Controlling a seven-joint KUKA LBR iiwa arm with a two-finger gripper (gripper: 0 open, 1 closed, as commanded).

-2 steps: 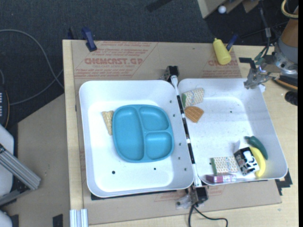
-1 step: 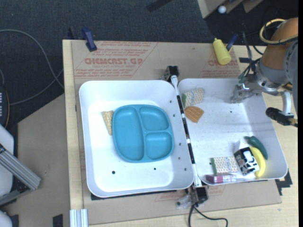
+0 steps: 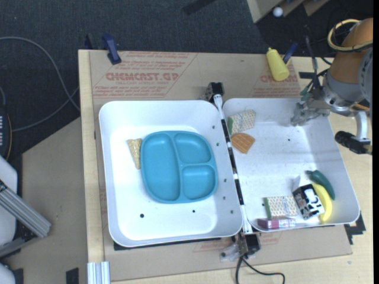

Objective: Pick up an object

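White plastic forms two shallow bins set side by side on the wooden table. Nearest the camera, along the front wall of the right bin, lies a slim pink-and-clear tube, long axis running left to right. Just behind it sits a flat patterned square pad. Beside that is a small black-and-white box, touching a smooth curved yellow banana whose long axis runs front to back, with a green piece at its far end. The left bin holds a glossy blue three-compartment plate, with a tan waffle-textured wedge at its left edge. Farther back in the right bin lie an orange rounded piece and a pale checked square. The end effector hangs over the bin's far right corner; its finger state cannot be determined.
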